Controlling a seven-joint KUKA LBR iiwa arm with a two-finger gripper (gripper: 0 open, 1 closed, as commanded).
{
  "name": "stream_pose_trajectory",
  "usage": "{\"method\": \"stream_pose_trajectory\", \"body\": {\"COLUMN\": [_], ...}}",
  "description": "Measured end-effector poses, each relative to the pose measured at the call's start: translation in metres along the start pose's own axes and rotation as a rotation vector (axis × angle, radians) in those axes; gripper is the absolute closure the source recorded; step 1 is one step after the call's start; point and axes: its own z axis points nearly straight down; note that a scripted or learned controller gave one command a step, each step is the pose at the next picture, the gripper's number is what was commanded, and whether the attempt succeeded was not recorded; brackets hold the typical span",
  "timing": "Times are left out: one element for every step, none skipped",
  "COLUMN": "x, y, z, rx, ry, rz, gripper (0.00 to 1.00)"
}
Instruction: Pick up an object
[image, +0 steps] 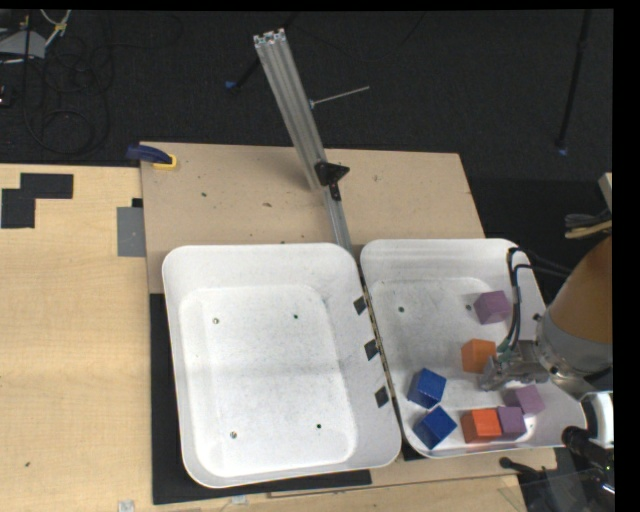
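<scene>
Most of the arm (590, 310) is cut off at the right edge, so I see just its orange band and grey wrist reaching over the right bin (440, 262). The gripper (497, 375) is a small dark tangle low in that bin; I cannot tell whether its jaws are open or closed, nor whether they grip anything. It sits just beside an orange block (477, 354), perhaps touching it. Near it lie a purple block (491, 306) further back, two blue blocks (427, 387), and a cluster of orange and purple blocks (494, 423) by the front wall. The left bin (180, 270) sits alongside.
</scene>
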Motion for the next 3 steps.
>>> {"method": "stream_pose_trajectory", "body": {"x": [-0.003,-0.001,-0.002], "y": [0.000,0.000,0.001], "z": [-0.042,-0.105,-0.128], "rx": [-0.002,-0.006,-0.003], "ry": [-0.003,-0.004,-0.003], "rz": [-0.006,-0.013,-0.014], "gripper": [1.00,1.00,1.00]}}
